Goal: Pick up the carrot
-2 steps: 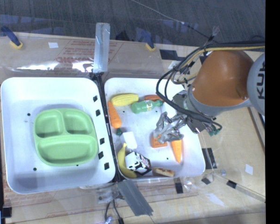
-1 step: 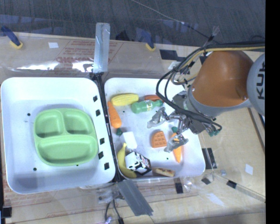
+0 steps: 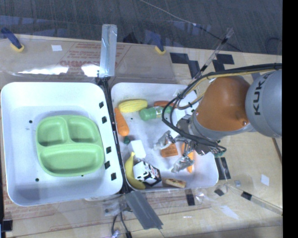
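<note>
The carrot [image 3: 121, 123] is a long orange piece lying along the left wall of the right bin [image 3: 208, 175], just below a yellow corn cob [image 3: 132, 105]. My gripper [image 3: 172, 153] hangs low over the middle of that bin, well to the right of the carrot. Its two metal fingers [image 3: 163, 141] stand apart, open, either side of a small orange piece [image 3: 169, 151]. I cannot tell whether they touch it. A second orange bit [image 3: 190, 162] shows just right of the lower finger. The arm's orange band covers the bin's right part.
The right bin also holds a green item [image 3: 149, 114], a reddish item [image 3: 161, 103], a white block [image 3: 137, 147], a banana [image 3: 129, 174], a black-and-white item [image 3: 147, 173] and a brown piece [image 3: 175, 183]. A green divided plate [image 3: 68, 145] sits in the left bin [image 3: 12, 103].
</note>
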### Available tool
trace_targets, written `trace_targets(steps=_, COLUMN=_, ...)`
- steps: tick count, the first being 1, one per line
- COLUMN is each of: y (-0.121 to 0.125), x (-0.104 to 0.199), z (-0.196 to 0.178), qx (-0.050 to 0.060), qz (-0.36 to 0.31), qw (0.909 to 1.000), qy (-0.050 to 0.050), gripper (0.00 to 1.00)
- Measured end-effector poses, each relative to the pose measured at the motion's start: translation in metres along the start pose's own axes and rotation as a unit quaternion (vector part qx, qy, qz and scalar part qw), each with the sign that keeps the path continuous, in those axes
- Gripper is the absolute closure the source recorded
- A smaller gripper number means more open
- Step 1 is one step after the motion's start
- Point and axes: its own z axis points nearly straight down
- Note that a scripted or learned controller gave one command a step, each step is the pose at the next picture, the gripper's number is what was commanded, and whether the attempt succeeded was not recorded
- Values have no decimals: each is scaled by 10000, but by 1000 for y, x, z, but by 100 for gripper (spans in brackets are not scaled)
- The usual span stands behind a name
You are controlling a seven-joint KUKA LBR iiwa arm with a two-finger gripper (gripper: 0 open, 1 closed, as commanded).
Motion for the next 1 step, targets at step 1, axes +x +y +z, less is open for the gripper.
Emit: trace_targets(steps=1, y=0, x=-5, z=-14, qx=33, qz=-35, qw=10000, qy=-45, gripper=100)
